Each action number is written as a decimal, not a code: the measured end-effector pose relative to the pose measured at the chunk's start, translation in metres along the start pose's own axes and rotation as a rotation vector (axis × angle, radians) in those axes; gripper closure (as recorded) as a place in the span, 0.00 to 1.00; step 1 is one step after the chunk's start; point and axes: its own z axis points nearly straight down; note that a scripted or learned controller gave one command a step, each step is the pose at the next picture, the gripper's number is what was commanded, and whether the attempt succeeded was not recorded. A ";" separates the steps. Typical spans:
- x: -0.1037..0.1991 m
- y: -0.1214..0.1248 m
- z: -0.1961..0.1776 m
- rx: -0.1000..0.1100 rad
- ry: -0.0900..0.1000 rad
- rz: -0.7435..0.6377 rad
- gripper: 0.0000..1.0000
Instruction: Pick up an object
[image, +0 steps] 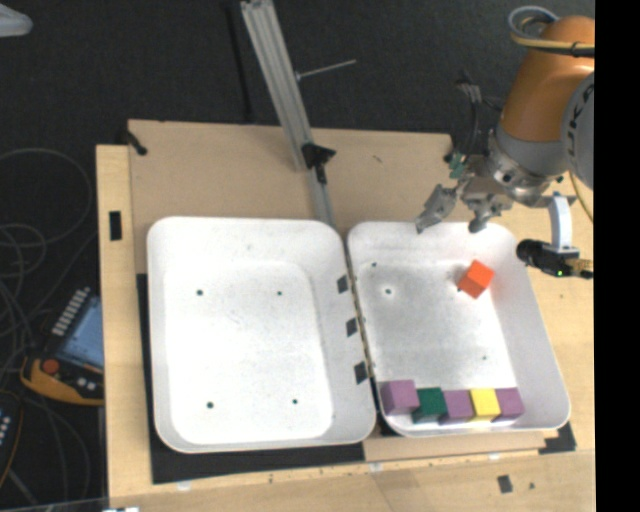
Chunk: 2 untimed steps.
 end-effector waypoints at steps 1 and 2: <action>0.042 -0.015 0.012 0.001 0.002 0.001 0.00; -0.033 -0.026 0.124 -0.007 0.000 0.003 0.00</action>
